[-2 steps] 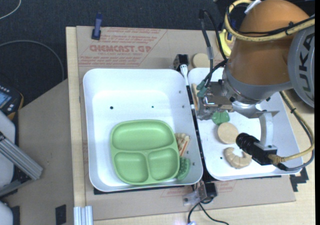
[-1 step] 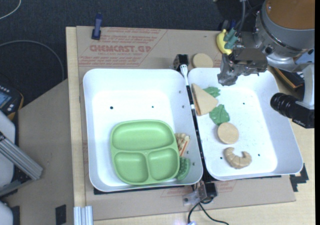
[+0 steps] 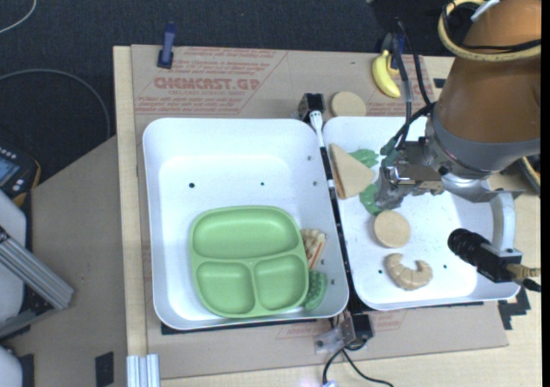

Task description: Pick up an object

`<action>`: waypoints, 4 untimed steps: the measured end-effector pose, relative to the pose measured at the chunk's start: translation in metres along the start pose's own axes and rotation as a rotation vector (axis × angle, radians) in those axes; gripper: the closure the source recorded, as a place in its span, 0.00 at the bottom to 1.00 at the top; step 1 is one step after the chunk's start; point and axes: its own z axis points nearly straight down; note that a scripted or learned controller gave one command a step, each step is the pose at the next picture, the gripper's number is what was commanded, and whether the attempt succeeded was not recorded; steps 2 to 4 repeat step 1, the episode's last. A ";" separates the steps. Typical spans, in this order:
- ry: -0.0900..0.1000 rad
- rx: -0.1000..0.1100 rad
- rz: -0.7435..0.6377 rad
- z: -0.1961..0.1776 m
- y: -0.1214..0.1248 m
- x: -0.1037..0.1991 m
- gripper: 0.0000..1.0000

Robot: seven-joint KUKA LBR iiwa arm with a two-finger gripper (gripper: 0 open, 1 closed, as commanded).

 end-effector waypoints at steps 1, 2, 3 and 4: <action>0.004 -0.021 -0.011 -0.042 0.002 0.034 1.00; 0.004 -0.021 -0.011 -0.042 0.002 0.034 1.00; 0.004 -0.021 -0.011 -0.042 0.002 0.034 1.00; 0.004 -0.021 -0.011 -0.042 0.002 0.034 1.00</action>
